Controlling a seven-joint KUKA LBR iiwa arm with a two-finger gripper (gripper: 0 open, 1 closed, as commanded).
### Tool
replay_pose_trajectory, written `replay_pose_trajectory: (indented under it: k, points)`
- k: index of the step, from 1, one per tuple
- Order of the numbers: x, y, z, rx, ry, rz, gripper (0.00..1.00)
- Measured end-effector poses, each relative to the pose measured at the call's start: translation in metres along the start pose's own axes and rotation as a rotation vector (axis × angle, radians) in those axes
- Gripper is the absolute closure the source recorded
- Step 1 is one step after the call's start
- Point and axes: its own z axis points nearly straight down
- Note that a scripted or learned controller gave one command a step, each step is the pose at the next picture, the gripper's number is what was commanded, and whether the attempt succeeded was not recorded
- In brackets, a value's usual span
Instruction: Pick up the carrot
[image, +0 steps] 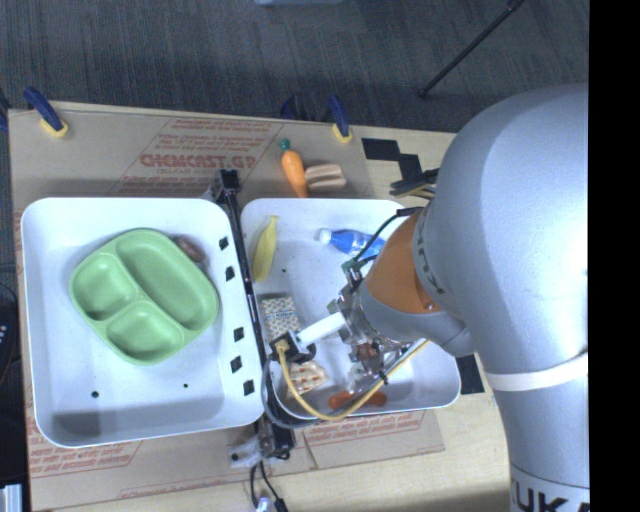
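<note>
Grey and very big, the robot arm (520, 250) fills the right side and bends down into the right bin (300, 215). It has an orange band (400, 270) just above its wrist. The arm hides a lot of that bin.

Two white bins sit side by side on a brown cardboard sheet (200, 150). The left bin (50, 330) holds a green plate (145, 295) with three parts. A small brown thing (188, 247) peeks out at the plate's upper right edge.

The claw (350, 355) is low in the right bin, near the front wall. I cannot tell if it is wide or narrow, because wires and metal bits crowd around it.

In the right bin, a yellow banana (264, 248) lies along the left wall. A blue and white bottle (350, 241) lies near the back, close to the arm. A small checked pad (279, 313) sits below the banana. A waffle-like snack (305, 375) and a reddish sausage (355, 400) lie at the front, near the claw.

The carrot (293, 170) is not in a bin. It lies on the cardboard behind the right bin, well apart from the claw. A little tan bun (325, 178) touches its right side. Blue clips (340, 118) hold the back edge of the cardboard.
</note>
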Motion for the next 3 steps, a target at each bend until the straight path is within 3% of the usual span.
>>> replay_pose_trajectory:
  k: [1, 2, 3]
  points:
    - [-0.004, -0.002, -0.007, 0.016, -0.017, -0.003, 1.00]
    - [0.008, -0.064, -0.096, 0.016, -0.023, 0.003, 1.00]
    - [0.027, -0.125, -0.118, 0.016, -0.024, -0.050, 1.00]
